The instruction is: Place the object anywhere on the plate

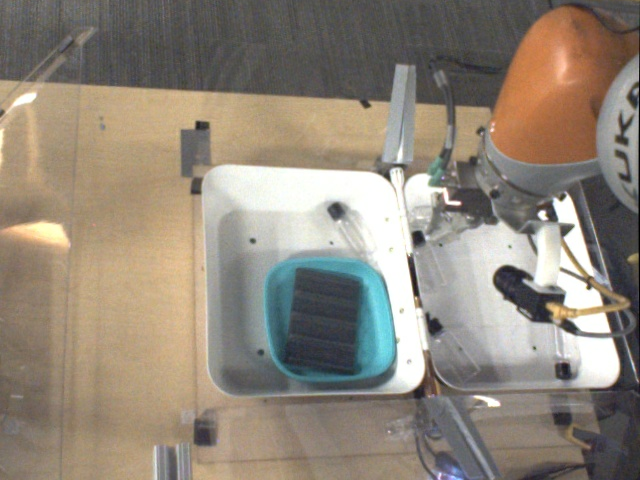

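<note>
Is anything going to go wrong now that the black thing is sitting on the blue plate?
Maybe two things.

1. The dark ridged block lies on the teal plate, but its lower end sits close to the rim, so a bump might tip it off.

2. A small clear tube lies in the left bin just above the plate. If the end effector reaches back in, it could knock it.

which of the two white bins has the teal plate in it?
The left bin: the teal plate sits in it with a dark ridged block on top. The right bin lies under the arm.
</note>
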{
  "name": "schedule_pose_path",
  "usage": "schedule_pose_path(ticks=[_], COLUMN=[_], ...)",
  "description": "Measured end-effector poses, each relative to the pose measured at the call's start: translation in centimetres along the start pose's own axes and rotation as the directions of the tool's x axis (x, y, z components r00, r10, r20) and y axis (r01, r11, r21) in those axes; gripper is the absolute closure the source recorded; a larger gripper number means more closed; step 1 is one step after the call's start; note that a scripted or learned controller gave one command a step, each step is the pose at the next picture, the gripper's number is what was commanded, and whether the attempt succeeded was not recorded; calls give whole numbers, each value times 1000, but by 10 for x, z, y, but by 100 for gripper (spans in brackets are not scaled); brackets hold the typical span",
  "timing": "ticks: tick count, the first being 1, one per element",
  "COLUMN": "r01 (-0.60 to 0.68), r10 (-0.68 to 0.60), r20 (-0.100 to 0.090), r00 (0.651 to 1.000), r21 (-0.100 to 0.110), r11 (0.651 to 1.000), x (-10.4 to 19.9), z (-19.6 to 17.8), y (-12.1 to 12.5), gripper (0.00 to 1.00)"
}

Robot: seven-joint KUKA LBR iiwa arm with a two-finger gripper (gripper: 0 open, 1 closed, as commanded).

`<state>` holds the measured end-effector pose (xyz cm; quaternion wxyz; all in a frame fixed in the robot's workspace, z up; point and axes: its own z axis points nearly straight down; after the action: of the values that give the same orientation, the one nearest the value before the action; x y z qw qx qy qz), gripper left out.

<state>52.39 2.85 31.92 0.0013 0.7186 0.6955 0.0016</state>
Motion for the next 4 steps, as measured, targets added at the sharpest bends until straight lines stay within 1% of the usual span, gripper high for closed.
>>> schedule_pose_path(ticks=[1,2,3,4], r01=[146,245,254,122], r10=[-146,-245,-254,-122], r20=[-1,2,0,1], r00=[989,970,967,992], r21=[-1,-10,-1,-6], r11=[989,970,967,992], x=[80,1,59,-28], z=[13,-118,-5,-31], y=[-15,15,81,123], gripper=[100,100,100,100])
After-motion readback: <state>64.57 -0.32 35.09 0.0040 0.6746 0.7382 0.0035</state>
